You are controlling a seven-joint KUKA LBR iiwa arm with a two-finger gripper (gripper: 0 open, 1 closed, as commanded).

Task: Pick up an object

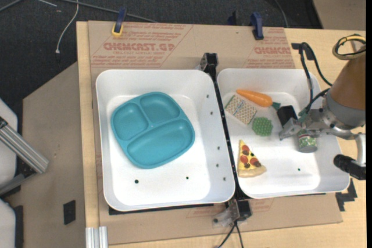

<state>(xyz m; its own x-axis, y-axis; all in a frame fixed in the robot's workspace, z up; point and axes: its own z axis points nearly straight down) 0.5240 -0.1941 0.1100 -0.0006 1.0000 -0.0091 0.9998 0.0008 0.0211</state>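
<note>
The right bin (302, 180) holds an orange carrot (254, 97) at the back. Just in front of the carrot lie a pale waffle-patterned piece (240, 108) and a small green round item (262, 126). A pizza slice toy (249, 159) lies at the bin's front left. My gripper (289, 124) is low in this bin, just right of the green item and in front of the carrot's tip. A small grey cylinder (307, 142) sits under the wrist, and I cannot tell whether it is a loose object or part of the arm.
The left bin (116, 183) holds a teal divided plate (152, 128). A black divider (218, 107) runs between the two bins. The arm's wrist with its orange band (351, 90) hangs over the right bin's right edge, with cables near it.
</note>
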